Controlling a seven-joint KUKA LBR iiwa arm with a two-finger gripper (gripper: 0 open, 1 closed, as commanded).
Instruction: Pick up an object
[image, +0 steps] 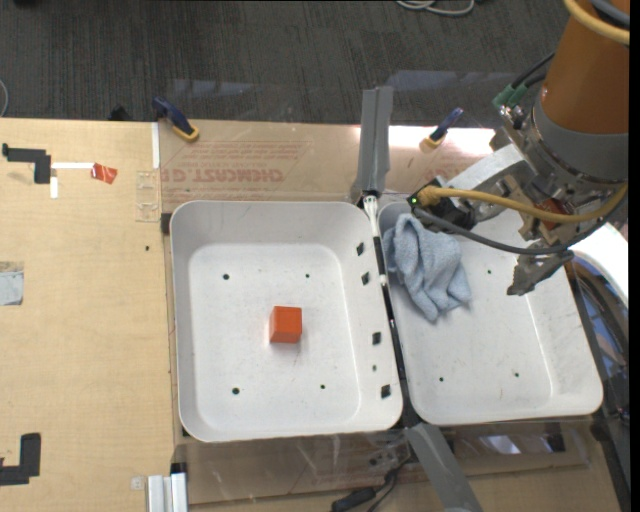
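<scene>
Orange cube (286, 325) in left bin (200, 400) | hand (530, 272) state unclear

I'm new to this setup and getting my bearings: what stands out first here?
A small orange-red block sits alone near the middle of the left bin. A crumpled blue-grey cloth lies in the right bin's upper left corner, with the gripper hanging to its right.

Orange cube (286, 325) sits mid left bin; crumpled grey-blue cloth (428, 263) lies in right bin's upper-left corner.
</scene>
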